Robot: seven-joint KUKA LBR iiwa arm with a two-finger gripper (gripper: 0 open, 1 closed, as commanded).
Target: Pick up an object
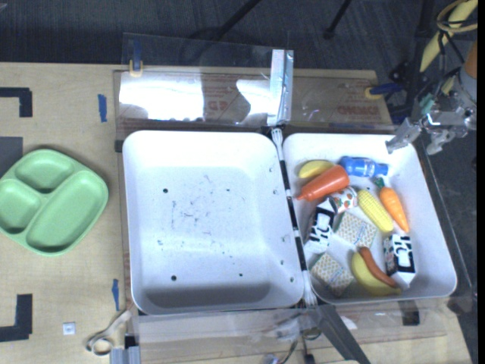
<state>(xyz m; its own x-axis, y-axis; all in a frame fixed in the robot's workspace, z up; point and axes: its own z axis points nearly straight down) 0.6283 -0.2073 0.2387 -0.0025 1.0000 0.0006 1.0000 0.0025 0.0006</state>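
The right bin [436, 226] holds several toy foods. At its back lie a yellow piece [314, 168], a large orange carrot [324, 182] and a blue bottle [364, 165]. Further forward are a corn cob [374, 208], a small carrot [394, 207], a black-and-white box [321, 227], two checked packets [352, 230], a banana [370, 270] and a black-and-white carton [399, 254]. My gripper [414, 145] hangs above the bin's back right corner, open, with nothing between its fingers. It stands apart from all the objects, right of the blue bottle.
The left bin [204, 211] adjoins the right one along a raised middle rim. A green divided plate [50, 201] lies on the bench at far left. A clear plastic panel [204, 89] stands behind the bins. Cables and yellow hoses [447, 21] hang at the upper right.
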